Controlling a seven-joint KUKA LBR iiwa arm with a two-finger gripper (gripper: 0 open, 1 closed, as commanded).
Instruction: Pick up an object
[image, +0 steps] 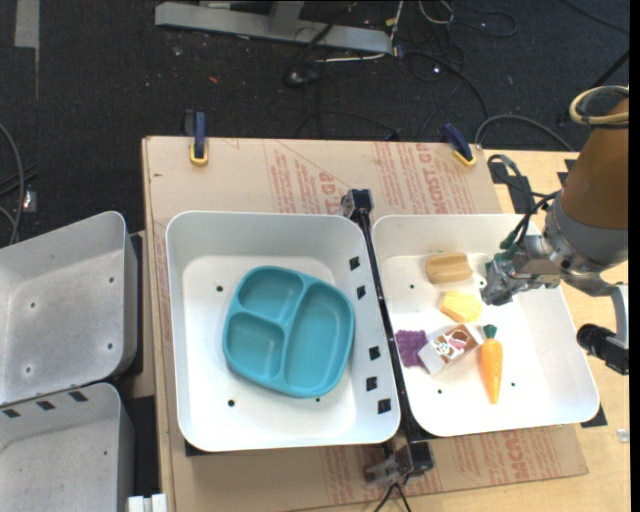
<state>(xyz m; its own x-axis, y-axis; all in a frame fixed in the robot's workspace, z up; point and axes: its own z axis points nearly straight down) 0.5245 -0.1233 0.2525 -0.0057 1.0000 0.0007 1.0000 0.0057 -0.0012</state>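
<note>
The right bin (545, 395) holds a tan bread-like piece (448, 268), a yellow wedge (461, 306), a purple lump (410, 346), a small white and red packet (449, 348) and an orange carrot (490, 368). My gripper (497, 284) hangs over the right bin, just right of the tan piece and above the yellow wedge. The view does not let me tell how its fingers stand. I see nothing between them.
A teal divided plate (289, 331) lies in the left bin (200, 250). A black divider (375, 300) runs between the two bins. White bin lids (60, 300) lie off the bench at the left. Clamps (198, 137) hold the board's far edge.
</note>
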